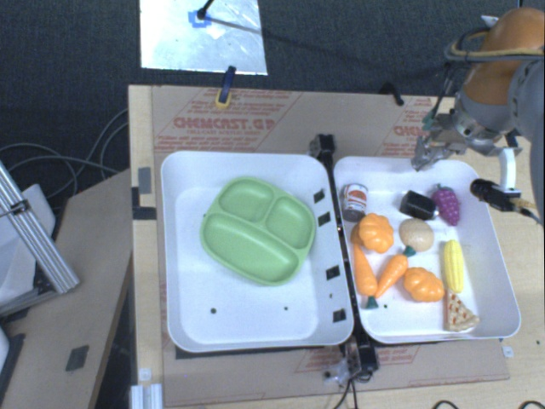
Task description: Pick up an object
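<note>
Bench: a wooden-topped bench on dark carpet, bearing two shallow white bins side by side.
Left bin: holds a green divided plate.
Right bin: holds toy food, namely a small can, purple grapes, a black object, a potato, two orange pumpkins, two carrots, a corn cob and a pizza slice.
Arm: reaches in from the right.
Gripper: hovers over the right bin's far edge, grasping nothing; whether its fingers are apart, I cannot tell.
</note>
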Controlling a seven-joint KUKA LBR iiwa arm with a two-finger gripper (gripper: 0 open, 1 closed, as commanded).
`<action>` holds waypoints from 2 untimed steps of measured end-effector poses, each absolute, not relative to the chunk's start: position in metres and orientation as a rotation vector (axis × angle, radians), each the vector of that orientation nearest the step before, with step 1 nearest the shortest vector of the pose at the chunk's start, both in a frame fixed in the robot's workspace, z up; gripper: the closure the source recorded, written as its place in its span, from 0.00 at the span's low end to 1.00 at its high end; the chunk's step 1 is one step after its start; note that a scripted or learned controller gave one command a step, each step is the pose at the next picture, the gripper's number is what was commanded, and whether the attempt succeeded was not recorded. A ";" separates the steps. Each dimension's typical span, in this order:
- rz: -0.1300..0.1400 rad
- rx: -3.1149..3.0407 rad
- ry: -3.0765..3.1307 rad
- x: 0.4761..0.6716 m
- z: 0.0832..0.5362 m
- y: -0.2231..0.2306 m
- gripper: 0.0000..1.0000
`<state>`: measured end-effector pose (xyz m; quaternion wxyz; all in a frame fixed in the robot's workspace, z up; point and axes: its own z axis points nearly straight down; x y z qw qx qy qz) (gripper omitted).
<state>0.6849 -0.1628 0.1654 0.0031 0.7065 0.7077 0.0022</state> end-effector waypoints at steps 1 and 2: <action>0.007 2.212 2.221 0.687 0.221 -0.163 1.00; 0.004 2.211 2.230 0.677 0.231 -0.104 1.00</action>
